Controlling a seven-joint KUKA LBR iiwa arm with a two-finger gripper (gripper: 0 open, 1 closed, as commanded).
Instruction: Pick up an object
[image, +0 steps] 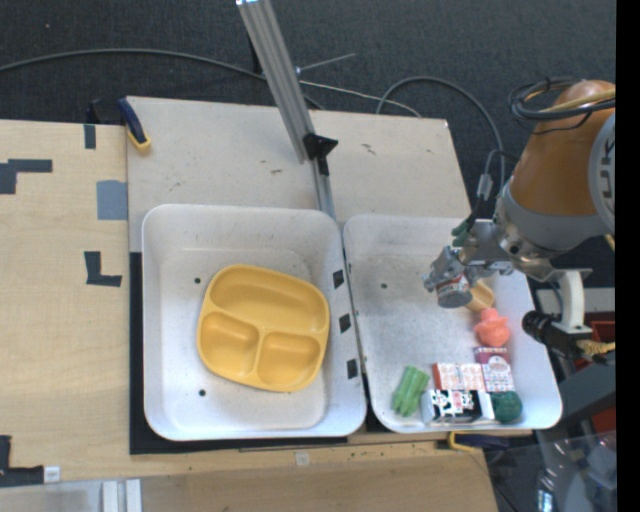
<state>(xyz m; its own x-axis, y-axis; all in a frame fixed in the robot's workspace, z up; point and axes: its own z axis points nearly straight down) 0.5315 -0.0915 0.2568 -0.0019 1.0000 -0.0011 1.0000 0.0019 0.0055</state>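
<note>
Counter layout, left to right: we see a yellow divided plate (263, 327) in the left bin (160, 300), and in the right bin (385, 300) a green piece (409, 390), small printed boxes (470, 378), an orange-pink item (491, 329) and a dark green ball (507, 406) along the near and right walls. We judge a clean pick needs a straight descent centred on one item, away from the walls. Gripper (452, 288) hangs over the right bin's right half, beside a tan item (484, 295), arm entering from the right; we cannot tell its opening or any hold.
</note>
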